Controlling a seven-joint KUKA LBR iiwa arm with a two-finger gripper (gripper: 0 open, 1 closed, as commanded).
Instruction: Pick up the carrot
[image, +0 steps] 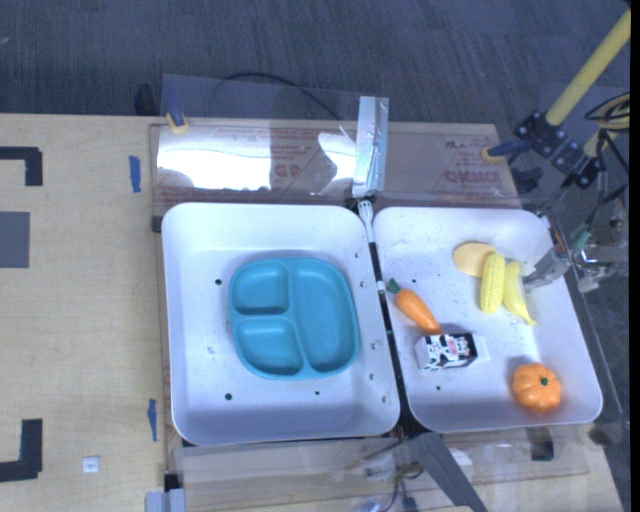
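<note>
Carrot (416, 308) not yet picked; seen lying in right bin (590, 400) near its left wall, well apart from gripper (556, 262), toward the divider. Gripper at bin's right edge beside corn (492, 281); opening cannot be told. Approach, grasp, lift all left.

Gripper (556, 262) fingers too blurred
</note>
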